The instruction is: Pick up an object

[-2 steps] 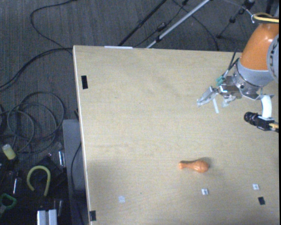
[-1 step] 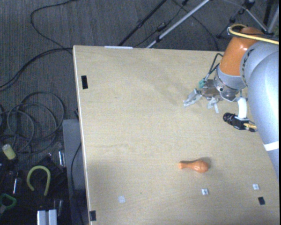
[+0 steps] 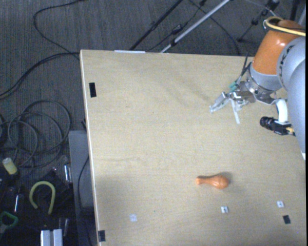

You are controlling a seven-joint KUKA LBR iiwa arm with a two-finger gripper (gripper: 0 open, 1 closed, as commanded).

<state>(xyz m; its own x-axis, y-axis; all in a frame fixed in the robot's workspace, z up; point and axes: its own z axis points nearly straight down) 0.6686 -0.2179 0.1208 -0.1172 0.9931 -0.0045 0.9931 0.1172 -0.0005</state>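
Note:
A small orange object (image 3: 213,181), shaped like a pear with a thin neck pointing left, lies on the tan bench top (image 3: 154,137) toward the front right. My gripper (image 3: 225,115) hangs over the right part of the bench, well behind the orange object and a little to its right. Its two thin fingers (image 3: 216,106) are spread apart and point left and down, so the gripper is open with nothing between them. The grey arm with its orange band (image 3: 271,50) reaches in from the right edge.
A black tag (image 3: 92,89) sits near the bench's left edge, and small white and black markers (image 3: 224,209) dot the front. Cables and a green hook (image 3: 41,193) lie on the floor at left. Tripod legs (image 3: 205,14) stand behind the bench.

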